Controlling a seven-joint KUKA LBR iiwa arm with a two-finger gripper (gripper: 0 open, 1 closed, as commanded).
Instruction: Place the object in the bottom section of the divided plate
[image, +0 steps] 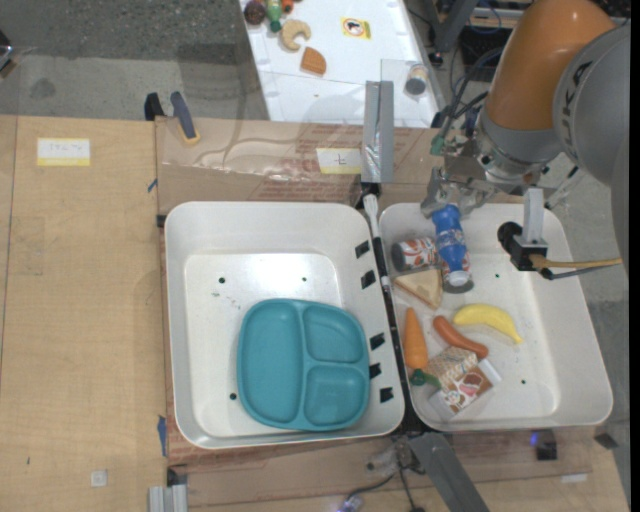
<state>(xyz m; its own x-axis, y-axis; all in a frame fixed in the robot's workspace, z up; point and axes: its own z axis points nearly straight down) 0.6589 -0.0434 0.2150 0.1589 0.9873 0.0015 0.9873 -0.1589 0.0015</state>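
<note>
While the grey arm with the orange band reaches in over the far edge of the right white bin (590, 400), its claw (447, 200) sits right at the top of a blue plastic bottle (452, 247), likely picked as the object to move. Whether it grips the bottle, cannot tell. Bottle lies among a can (413, 254), sandwich wedge (424, 289), banana (488, 322), sausage (460, 336), carrot (415, 340). Teal divided plate (302, 364) waits in the left white bin (190, 300), near edge, bottom section open for the drop.
</note>
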